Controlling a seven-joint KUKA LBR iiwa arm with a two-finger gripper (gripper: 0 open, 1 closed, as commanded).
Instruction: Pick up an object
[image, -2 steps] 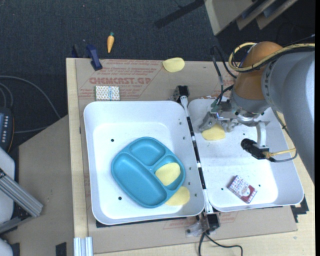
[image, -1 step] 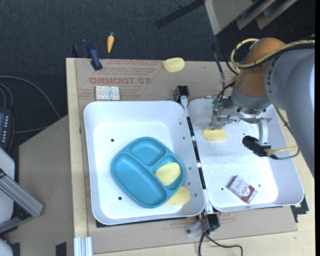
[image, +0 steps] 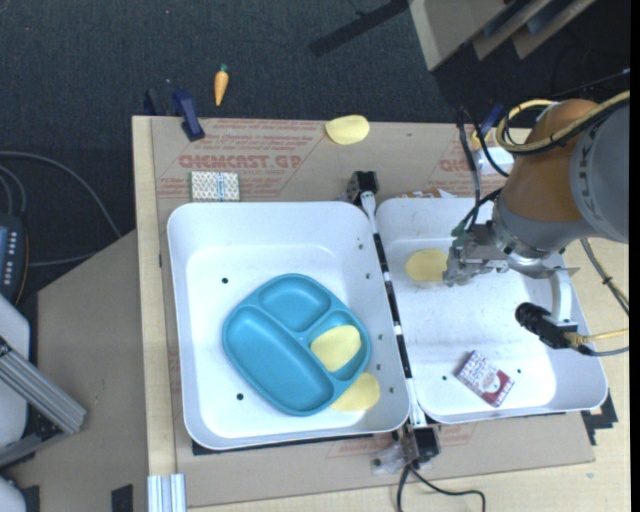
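From my remote station, the grey arm (image: 560, 170) reaches in from the right over the right bin (image: 530, 400). Its gripper (image: 462, 272) is lowered at the bin's far left part. From this slanted view I cannot tell whether the gripper is spread or pressed together, and nothing can be seen pinched in it.

Just to the gripper's left lies a pale yellow disc (image: 425, 265), flat on the bin floor close to the wall shared with the left bin (image: 250, 245). Whether the gripper touches the disc I cannot make out. Nearer in the same bin, well apart from the gripper, a red-and-white packet (image: 484, 377) lies flat.

The left bin bears a blue divided plate (image: 270, 350), set at a slant. A yellow lump (image: 337, 345) sits in the plate's small right compartment. A second yellow slab (image: 357, 393) lies on the bin floor just beside the plate's near right edge, partly tucked against it.

Outside the bins, the brown bench (image: 260, 150) carries a yellow oval (image: 347, 129) at its far edge and a small patterned packet (image: 215, 185) just beyond the left bin's far left corner. A blue clip (image: 187, 115) rests at the bench's far left corner, and a small orange carrot (image: 221, 85) lies on the dark floor beyond.
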